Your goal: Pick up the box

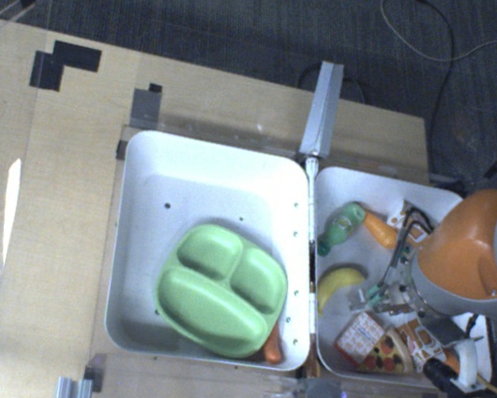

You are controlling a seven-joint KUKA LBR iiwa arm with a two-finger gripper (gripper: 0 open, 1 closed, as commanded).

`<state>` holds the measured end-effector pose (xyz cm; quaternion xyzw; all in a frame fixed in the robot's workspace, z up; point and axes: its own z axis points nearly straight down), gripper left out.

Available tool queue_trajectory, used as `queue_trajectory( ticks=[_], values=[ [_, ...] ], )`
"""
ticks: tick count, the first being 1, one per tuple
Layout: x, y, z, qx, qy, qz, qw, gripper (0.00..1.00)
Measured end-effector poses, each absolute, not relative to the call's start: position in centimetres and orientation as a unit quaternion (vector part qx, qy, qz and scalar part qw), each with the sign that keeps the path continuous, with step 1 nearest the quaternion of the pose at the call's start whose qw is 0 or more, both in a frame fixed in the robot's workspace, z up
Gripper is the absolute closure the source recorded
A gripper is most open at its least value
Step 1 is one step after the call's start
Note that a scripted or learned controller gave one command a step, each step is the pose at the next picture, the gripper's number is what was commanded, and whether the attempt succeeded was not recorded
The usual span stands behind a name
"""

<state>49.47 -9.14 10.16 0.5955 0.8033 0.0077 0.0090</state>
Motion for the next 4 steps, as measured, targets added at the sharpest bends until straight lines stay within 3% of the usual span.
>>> queue_trajectory(
  ticks=[1,2,3,4],
  values=[
    [48.8,-2.1,21.7,0.661,0.75,0.002,0.002,1.0],
    [48.8,-2.1,21.6,0.661,0.75,0.0018,0.002,0.0],
    [48.8,-6.7,18.4,0.654,0.757,0.001,0.001,0.0],
    [49.1,-8.6,8.9,0.611,0.791,0.0038,0.006,0.0]
  ],
)
